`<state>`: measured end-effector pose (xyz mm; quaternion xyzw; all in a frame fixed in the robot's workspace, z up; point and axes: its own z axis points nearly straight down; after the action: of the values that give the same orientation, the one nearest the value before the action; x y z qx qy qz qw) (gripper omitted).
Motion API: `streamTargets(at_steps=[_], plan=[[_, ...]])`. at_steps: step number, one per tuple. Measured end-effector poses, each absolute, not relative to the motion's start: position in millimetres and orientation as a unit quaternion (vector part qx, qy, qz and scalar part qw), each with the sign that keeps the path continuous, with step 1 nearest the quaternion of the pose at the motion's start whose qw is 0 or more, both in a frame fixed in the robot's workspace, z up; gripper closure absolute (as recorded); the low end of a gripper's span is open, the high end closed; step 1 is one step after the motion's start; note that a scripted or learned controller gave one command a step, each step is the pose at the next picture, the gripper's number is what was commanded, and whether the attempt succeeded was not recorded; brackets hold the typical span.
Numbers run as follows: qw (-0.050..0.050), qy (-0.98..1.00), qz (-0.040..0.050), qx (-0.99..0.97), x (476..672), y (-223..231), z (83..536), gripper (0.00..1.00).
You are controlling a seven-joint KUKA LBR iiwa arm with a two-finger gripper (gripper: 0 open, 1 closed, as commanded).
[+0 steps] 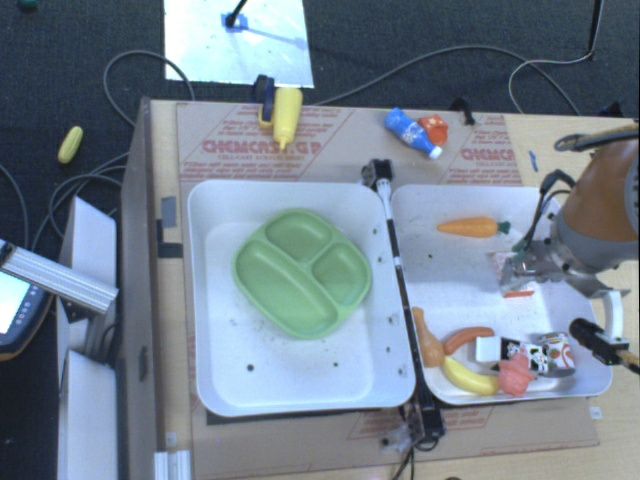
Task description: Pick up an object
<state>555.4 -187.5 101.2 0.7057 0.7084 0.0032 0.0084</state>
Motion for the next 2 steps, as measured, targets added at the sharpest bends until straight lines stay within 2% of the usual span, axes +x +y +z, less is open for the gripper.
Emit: streamTargets(at_steps=[1, 2], plan=[[0.002, 0.709, 0.0007, 0.706, 586.5, -206.6, 129.8, 1.00], [0.001, 0.708, 0.0005, 0.706, 586.3, -206.5, 129.5, 0.00]])
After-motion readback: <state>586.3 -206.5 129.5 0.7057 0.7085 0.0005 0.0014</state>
